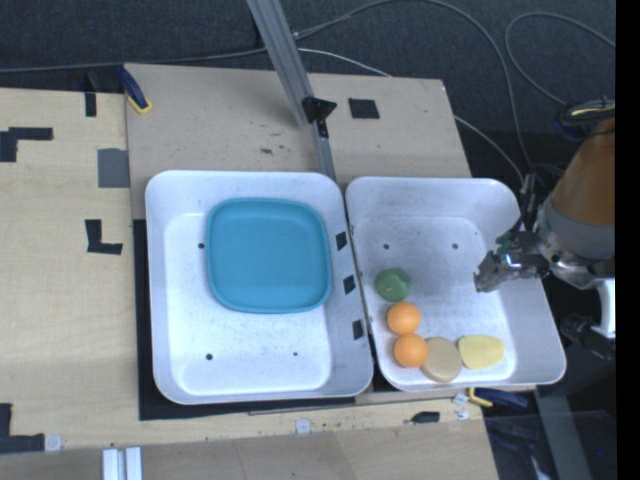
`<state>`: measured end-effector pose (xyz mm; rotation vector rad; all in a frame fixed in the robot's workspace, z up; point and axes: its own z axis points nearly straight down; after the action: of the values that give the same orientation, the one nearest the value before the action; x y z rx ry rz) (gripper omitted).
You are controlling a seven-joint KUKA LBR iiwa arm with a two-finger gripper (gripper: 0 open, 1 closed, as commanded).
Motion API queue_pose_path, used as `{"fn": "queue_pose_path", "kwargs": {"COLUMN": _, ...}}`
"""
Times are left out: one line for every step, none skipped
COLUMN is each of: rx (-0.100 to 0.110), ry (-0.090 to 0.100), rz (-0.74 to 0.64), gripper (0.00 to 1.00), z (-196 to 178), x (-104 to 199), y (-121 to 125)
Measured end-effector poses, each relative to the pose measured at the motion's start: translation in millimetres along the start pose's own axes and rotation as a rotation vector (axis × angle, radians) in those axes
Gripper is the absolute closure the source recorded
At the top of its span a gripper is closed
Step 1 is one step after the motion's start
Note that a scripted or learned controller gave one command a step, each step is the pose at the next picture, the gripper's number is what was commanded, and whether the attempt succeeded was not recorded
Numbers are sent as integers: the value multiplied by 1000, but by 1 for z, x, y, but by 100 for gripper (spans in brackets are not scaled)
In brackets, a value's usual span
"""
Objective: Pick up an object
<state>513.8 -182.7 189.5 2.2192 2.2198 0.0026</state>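
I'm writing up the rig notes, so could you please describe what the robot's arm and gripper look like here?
The arm is a rounded grey body with an orange band above the wrist. At its end sits a small gripper of dark and shiny metal parts, compact and angular. A white part shows just below the wrist. The view is too coarse to make out any markings.

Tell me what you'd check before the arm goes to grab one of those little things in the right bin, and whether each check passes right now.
1. Targets in view: ok. A green ball, two orange balls, a beige disc and a yellow piece lie in the right bin.
2. Gripper over that bin: ok, near its right wall.
3. Gripper above a target: not ok; the items sit to its left and nearer the front.
4. Fingers ready: cannot tell.
5. Spacing: not ok for most; the lower orange ball, disc and yellow piece crowd together.
6. Blue plate out of the way: ok, in the left bin.
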Motion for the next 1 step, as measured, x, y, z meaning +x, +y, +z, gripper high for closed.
{"fn": "queue_pose_path", "kwargs": {"rx": 1, "ry": 0, "rz": 0, "gripper": 100, "z": -35, "x": 0, "y": 0}}
